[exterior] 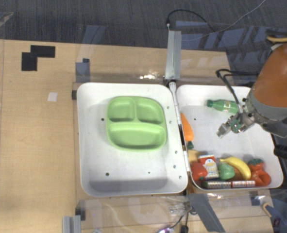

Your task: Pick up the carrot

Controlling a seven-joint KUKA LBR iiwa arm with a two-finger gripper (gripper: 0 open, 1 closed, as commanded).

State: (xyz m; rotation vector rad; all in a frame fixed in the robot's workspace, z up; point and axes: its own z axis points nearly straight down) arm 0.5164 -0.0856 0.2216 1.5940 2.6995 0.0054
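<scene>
Gripper (224, 130) hangs over the middle of the right bin (277, 152), its two fingers slightly spread with nothing between them. It sits well apart from the carrot (186, 127), which lies lengthwise against the right bin's left wall, orange body toward the back and green top toward the front. Bare white floor separates the gripper from the carrot; nothing lies on top of the carrot.

Behind the gripper, one green bottle (222, 105) lies on its side near the back of the right bin. Along the front edge sits a crowded heap: one yellow banana (239, 165), one small red-and-white carton (209, 165), a green piece (226, 170), red pieces (198, 171) at both ends of the heap, and a dark flat bar (229, 184) at the very front. The heap's left end comes near the carrot's green top.

Two white bins stand side by side. The left bin (92, 130) holds one green divided plate (136, 122) with three compartments.
</scene>
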